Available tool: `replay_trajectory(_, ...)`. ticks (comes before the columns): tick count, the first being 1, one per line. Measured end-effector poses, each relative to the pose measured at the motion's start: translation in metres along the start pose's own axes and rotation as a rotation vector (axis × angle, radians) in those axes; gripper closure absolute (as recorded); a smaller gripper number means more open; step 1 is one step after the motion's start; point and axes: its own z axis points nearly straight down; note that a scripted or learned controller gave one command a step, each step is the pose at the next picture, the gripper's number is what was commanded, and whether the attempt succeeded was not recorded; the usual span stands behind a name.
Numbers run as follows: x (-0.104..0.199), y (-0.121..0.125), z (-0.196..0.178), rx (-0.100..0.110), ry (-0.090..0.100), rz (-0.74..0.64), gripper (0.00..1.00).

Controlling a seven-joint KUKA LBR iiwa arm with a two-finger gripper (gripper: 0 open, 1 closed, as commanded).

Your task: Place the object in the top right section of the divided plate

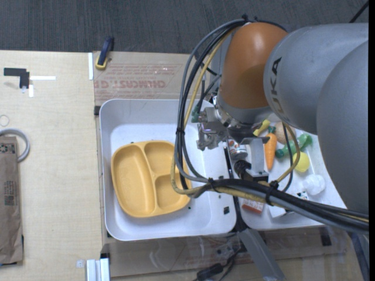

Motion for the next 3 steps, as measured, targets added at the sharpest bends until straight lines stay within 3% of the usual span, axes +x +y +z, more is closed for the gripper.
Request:
replay_trajectory(1,0.03,-0.059,0.051,0.003,-0.001,0.19,1.0)
replay_trajectory(2,-0.01,-0.069,0.011,0.001,-0.001,0.251,1.0)
replay_trajectory(3,0.048,-0.069,0.099,0.003,-0.002,0.596,1.0)
